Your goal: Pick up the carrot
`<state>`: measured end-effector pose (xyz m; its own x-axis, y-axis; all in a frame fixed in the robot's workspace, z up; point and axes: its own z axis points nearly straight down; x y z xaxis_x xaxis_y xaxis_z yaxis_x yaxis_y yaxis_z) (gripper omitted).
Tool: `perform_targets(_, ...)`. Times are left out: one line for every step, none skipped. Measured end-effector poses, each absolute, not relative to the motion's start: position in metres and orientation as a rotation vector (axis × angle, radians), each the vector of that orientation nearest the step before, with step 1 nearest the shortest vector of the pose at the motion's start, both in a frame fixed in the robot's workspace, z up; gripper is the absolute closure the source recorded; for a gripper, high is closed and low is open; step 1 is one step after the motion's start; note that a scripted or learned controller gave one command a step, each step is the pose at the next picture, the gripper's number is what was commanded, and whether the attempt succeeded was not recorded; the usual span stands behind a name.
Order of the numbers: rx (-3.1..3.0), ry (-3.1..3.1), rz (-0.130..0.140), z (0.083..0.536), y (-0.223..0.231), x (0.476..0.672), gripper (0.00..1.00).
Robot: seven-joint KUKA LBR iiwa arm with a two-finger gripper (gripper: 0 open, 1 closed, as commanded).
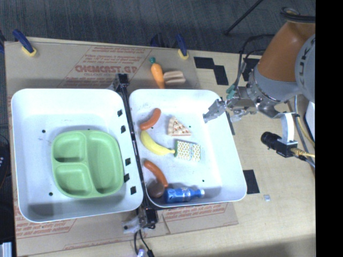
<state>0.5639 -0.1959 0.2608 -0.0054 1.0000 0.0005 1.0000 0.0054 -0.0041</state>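
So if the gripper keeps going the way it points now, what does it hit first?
Probably the pizza slice. The gripper points left across the right bin, well short of the carrot; its height is unclear.

Glossy white plastic bins, matt green plastic tray, brown cardboard underlay

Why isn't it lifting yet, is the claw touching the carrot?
Apart. The camera view shows the gripper over the right bin's far right corner, while the carrot lies outside the bins on the bench.
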Motion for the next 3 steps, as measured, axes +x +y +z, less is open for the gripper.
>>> perform_targets(-2.299, -2.133, 0.006, 0.152, -0.158, 0.537, 0.0)
perform_targets(-2.441, -1.972, 0.004, 0.157, -0.094, 0.585, 0.0)
perform_targets(-2.084, -2.348, 0.002, 0.112, -0.103, 0.642, 0.0)
